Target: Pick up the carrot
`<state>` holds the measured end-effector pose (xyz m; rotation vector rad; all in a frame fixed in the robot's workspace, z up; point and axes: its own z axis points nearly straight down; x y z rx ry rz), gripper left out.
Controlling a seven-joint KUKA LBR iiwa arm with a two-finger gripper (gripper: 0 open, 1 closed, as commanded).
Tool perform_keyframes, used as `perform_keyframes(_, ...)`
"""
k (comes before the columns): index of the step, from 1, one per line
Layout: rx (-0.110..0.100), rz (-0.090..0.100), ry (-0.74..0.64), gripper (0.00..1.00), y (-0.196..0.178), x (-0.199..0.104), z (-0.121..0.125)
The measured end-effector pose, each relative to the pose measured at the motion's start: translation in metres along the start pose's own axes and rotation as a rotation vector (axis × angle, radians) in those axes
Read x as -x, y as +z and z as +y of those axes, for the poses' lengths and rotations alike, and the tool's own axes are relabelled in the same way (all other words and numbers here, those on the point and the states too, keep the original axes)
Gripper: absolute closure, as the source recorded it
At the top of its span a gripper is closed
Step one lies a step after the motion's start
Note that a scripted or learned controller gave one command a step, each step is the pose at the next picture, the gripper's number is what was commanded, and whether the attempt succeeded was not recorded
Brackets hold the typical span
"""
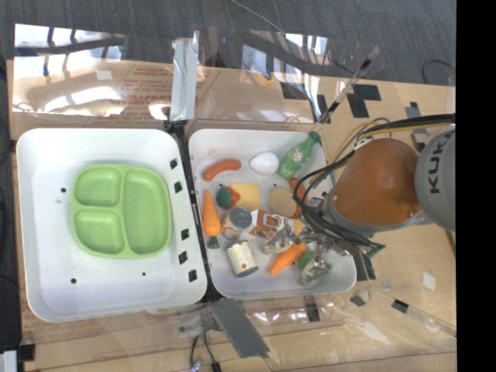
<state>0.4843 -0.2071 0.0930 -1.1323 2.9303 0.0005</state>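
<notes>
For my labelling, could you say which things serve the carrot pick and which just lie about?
Job: carrot by the bin wall; carrot by the gripper; gripper.
Lying about: sausage; egg; green bottle; can; green divided plate.

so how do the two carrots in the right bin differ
The long orange carrot with a green top lies near the right bin's left wall, pointing up and down the view; the shorter orange carrot lies aslant near the front right. The long one lies away from the arm; the short one lies right beside the pincer. The long one's green end shows; the short one's end is partly hidden. Both are orange and tapered.
</notes>
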Motion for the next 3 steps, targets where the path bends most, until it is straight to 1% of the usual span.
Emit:
perform_keyframes(1,0.001,-0.001,-0.009,1.00,-0.010,0.004,0.001)
perform_keyframes(2,-0.009,-0.008,0.136,1.00,-0.124,0.088,0.001)
perform_keyframes(3,-0.003,-0.002,-0.055,1.00,-0.164,0.085,0.059)
